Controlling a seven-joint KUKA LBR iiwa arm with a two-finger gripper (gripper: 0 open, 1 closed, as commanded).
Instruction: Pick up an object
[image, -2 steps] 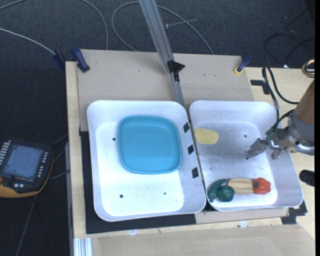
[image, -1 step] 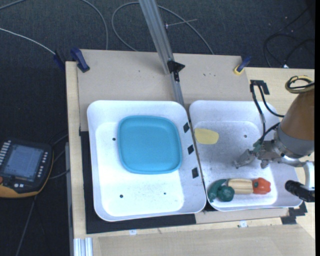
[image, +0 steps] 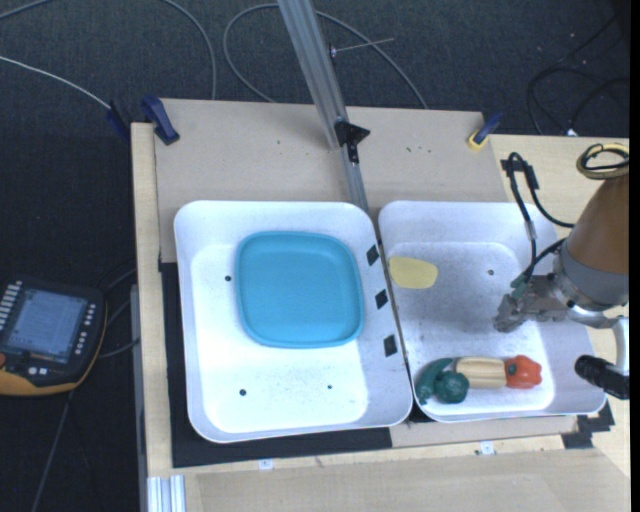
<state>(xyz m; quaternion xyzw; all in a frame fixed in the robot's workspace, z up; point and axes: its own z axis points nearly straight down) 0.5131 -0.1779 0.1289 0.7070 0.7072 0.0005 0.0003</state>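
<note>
My gripper (image: 512, 312) sat over the right bin (image: 440, 222), couldn't tell its grip state; the toy (image: 480, 376) lay just nearer, long axis left-right.

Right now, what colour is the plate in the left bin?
Light blue; the square plate shows clearly in the camera view.

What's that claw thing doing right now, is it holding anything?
Gripper: low over the right bin, nothing seen between its fingers; open or shut cannot be told from this view.
</note>
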